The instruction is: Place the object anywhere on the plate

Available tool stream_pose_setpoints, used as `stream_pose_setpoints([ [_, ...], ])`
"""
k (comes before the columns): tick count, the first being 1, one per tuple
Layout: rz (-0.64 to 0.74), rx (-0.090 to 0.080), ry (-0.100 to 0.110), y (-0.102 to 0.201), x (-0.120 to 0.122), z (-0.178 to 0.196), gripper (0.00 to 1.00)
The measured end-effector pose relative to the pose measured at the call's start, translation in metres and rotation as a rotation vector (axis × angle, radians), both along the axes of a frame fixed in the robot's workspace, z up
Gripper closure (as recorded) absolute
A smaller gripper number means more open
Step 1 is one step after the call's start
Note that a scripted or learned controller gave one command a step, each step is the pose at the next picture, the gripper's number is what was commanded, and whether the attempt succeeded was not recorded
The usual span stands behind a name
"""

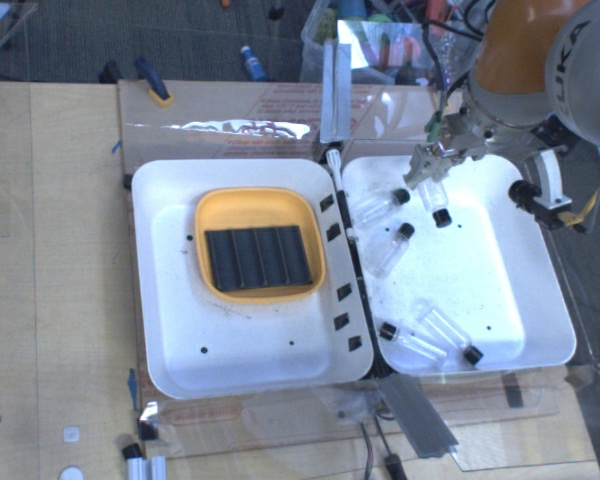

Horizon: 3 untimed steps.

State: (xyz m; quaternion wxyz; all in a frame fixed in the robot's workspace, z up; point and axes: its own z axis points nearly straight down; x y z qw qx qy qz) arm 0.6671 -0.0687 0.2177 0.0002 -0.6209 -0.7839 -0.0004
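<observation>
A yellow plate [212,213] lies in the left bin [170,348]. A black ribbed block [258,258] rests flat on it. Several clear vials with black caps lie in the right bin [515,268]. One vial [435,204] is just below my gripper [427,168], which hangs over that bin's far side. Another vial [376,209] and a third vial [390,249] lie to the gripper's left, near the divider. Whether anything is held in the gripper is hidden.
Two more vials [412,341] [450,331] lie near the right bin's front edge. A raised divider with black clips [342,268] separates the bins. A clear tub of clutter [400,18] stands behind the bench.
</observation>
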Motion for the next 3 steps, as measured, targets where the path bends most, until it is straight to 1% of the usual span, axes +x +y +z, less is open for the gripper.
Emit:
stream_pose_setpoints([
  [1,0.273,-0.002,-0.006,0.014,0.001,0.029,1.0],
  [2,0.563,0.001,-0.001,0.027,-0.009,0.016,1.0],
  [3,0.827,0.0,-0.002,0.026,-0.011,0.016,1.0],
])
